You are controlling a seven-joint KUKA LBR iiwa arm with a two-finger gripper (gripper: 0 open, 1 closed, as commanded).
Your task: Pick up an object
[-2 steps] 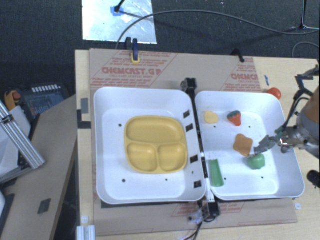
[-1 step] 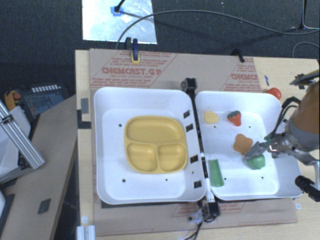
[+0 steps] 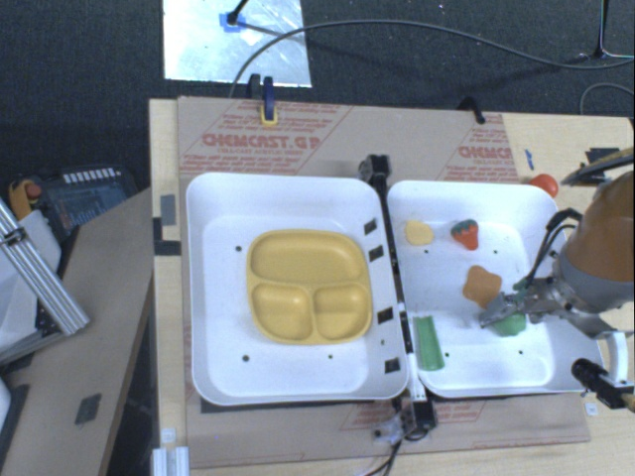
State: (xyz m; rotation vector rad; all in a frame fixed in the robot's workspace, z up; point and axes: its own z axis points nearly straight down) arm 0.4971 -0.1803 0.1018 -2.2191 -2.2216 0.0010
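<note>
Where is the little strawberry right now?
The strawberry sits in the right bin, near its far edge, just right of the pale yellow piece and above the orange-brown piece.

Bright even overhead light, glare on the foil sheet (image 3: 236, 28), soft shadows, slight overall blur

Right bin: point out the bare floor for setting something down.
Free: right bin front strip, right of the green block. Crowded: around the gripper, green object, tan piece, strawberry, yellow piece.
</note>
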